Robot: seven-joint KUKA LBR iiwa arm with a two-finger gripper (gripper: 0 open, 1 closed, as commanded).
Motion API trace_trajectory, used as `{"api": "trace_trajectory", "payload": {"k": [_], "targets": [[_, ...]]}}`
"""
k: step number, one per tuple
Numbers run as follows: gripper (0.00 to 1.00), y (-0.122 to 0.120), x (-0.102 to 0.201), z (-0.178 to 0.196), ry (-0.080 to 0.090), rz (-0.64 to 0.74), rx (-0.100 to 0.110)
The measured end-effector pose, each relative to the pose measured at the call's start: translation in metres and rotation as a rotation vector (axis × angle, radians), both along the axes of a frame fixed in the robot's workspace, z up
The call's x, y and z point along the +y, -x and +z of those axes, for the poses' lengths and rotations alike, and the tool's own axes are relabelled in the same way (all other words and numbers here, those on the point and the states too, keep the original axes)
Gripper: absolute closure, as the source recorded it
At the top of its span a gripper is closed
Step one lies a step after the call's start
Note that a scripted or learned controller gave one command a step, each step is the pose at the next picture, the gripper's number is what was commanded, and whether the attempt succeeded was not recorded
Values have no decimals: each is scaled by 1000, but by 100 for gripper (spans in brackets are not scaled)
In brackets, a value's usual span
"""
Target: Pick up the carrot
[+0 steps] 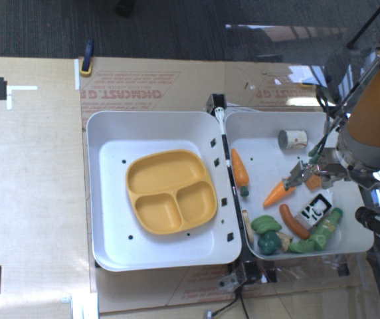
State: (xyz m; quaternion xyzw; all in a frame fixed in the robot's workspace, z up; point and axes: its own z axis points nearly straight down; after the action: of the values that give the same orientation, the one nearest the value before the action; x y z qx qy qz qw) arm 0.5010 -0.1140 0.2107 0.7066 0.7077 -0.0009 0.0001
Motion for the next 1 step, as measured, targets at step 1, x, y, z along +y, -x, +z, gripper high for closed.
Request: {"api": "trace_trajectory", "payload": {"k": [1], "targets": [[0,-44,-36,-108,-1,-73,2]]}}
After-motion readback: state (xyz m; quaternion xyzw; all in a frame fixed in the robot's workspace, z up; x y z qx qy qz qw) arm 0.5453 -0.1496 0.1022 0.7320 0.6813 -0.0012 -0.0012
